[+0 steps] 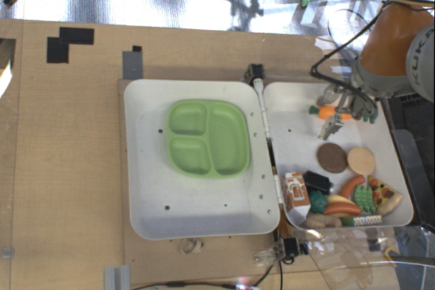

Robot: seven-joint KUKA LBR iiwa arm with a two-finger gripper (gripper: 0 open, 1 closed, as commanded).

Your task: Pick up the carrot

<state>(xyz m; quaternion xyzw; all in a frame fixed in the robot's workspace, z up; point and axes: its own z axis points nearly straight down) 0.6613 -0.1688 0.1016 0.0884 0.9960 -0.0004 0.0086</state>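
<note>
The carrot (327, 112) is small and orange with a green top pointing left. It lies in the upper part of the right bin (292, 105). My gripper (342, 112) comes down from the grey and orange arm at the right and sits right over the carrot's right half, hiding part of it. From this angle I cannot make out whether the carrot is gripped or only lies beneath the gripper.
A green divided plate (207, 138) sits in the left bin (146, 200). Below the carrot lie a brown disc (332, 157) and a tan disc (361, 161). Several toy foods crowd the right bin's lower end, among them a sausage (351, 185) and a pizza slice (386, 197).
</note>
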